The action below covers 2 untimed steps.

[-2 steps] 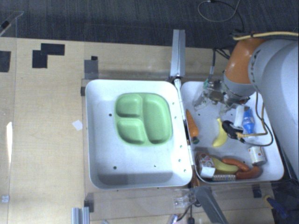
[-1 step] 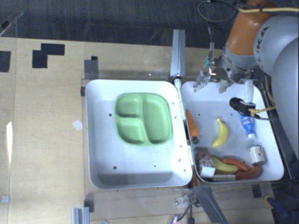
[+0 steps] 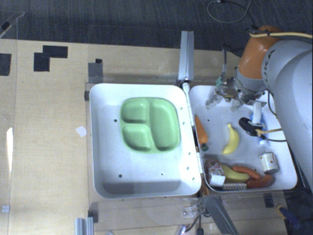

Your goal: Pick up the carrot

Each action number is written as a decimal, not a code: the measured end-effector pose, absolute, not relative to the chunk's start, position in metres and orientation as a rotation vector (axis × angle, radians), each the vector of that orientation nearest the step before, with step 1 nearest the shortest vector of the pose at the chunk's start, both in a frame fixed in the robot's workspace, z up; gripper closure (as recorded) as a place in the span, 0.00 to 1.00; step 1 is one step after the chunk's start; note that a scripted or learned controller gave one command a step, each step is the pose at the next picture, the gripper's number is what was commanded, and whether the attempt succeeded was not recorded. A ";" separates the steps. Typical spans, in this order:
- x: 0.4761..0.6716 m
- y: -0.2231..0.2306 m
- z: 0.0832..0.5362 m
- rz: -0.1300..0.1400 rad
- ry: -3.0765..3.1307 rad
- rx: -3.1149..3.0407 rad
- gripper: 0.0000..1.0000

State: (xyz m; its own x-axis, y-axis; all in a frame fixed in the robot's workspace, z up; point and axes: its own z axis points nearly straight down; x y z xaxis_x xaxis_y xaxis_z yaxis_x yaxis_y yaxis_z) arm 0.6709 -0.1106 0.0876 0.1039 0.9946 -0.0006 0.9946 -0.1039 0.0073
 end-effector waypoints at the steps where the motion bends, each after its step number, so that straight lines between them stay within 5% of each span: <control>1: 0.635 -0.136 0.088 0.007 1.587 2.708 0.00; 2: 0.638 -0.133 0.101 0.019 1.594 2.699 1.00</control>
